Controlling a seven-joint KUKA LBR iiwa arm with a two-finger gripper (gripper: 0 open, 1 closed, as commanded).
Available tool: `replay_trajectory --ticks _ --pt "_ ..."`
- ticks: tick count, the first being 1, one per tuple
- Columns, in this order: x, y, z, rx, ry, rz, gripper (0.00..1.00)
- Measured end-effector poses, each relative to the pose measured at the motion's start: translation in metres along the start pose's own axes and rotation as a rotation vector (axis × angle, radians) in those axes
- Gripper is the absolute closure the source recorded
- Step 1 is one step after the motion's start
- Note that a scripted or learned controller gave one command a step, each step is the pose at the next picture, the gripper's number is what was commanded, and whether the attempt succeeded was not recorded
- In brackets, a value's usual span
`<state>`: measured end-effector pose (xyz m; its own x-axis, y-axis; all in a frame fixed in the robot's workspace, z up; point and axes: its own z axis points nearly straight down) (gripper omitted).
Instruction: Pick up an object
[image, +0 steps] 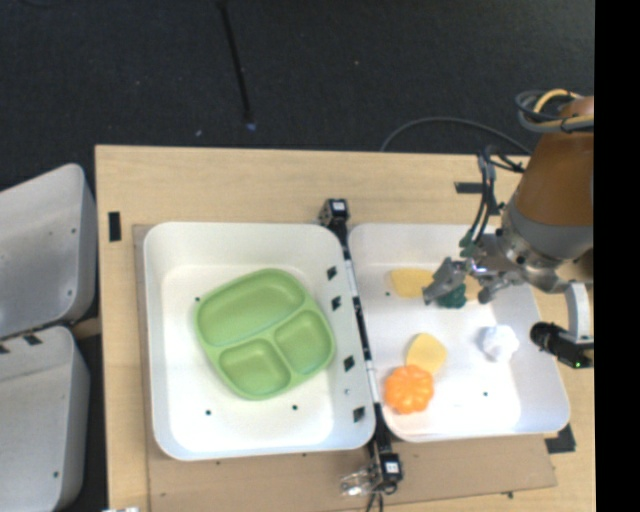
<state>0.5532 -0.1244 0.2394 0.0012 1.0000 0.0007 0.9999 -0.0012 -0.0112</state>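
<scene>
**Q:** Gripper, sitting where?

**A:** Hanging low in the right bin, well above the pumpkin in frame and a little to its right. Reaching in under the arm from the right edge.

**Q:** Clamping anything?

**A:** Hard to say. Pressing right against a small teal piece, but too blurred to tell whether gripping it or merely touching it. Whether apart or together, cannot tell.

**Q:** Teal piece lying how, then?

**A:** Showing just under the gripper, up from the pumpkin and slightly right of it. Lifted or resting on the bin floor, not possible to tell.

**Q:** Anything else lying near the pumpkin?

**A:** Yellow block sitting just above it, nearly touching. White wad lying up and to the right, apart from it. Pale yellow piece resting farther up, almost straight above, just left of the teal piece.

**Q:** And to the left?

**A:** Green plate lying flat in the left bin, well left of the pumpkin, showing three compartments.
</scene>
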Motion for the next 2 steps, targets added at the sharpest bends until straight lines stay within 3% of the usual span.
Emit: replay_trajectory --ticks 1,2 --pt "0.000 0.002 -0.006 -0.012 -0.002 -0.002 0.00" --pt "-0.004 0.001 0.037 -0.008 -0.002 0.001 0.00"
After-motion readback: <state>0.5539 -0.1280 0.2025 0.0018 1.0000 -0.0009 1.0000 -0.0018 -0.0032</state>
